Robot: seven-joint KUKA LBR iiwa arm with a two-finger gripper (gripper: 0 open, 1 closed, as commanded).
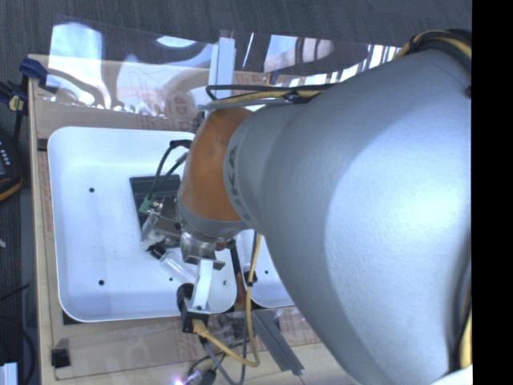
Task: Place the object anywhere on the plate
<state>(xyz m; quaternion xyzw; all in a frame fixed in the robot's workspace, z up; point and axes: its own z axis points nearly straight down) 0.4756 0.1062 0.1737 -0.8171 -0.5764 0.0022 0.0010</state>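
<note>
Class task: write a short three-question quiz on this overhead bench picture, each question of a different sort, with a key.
1. True or false: the arm reaches over the left bin.
2. Which colour is the band above the wrist? A) blue B) orange C) green
3. Fill in: the dark flat thing lying in the left bin is partly hidden by the ____.

Key: 1 true; 2 B; 3 arm. The gripper sits low over the bin floor; what the dark thing is cannot be told.
</note>
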